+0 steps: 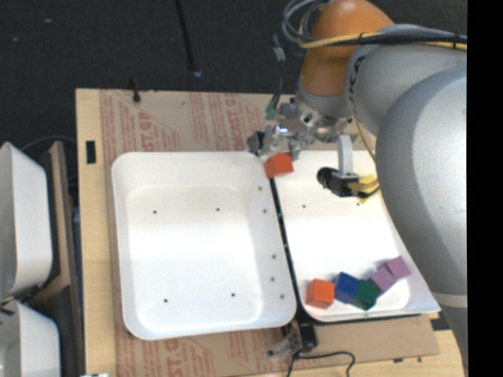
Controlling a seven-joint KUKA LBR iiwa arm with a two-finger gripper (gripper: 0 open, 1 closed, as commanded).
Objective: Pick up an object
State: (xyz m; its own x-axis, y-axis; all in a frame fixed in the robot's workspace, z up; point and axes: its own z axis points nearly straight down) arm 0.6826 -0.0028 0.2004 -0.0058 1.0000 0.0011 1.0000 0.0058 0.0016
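My gripper [277, 157] hangs over the far end of the divide between the two bins, shut on a red-orange block [279, 166] that sits between its fingers above the bin rims. In the near corner of the right bin [330, 234] lie an orange block [320, 292], a blue block [346, 287], a green block [366, 294] and two purple blocks [391, 272], close together in a row.
The left bin [196, 242] has a bare white floor. The grey arm with its orange band [346, 45] covers the far right of the bench. A cardboard sheet [181, 124] lies under both bins.
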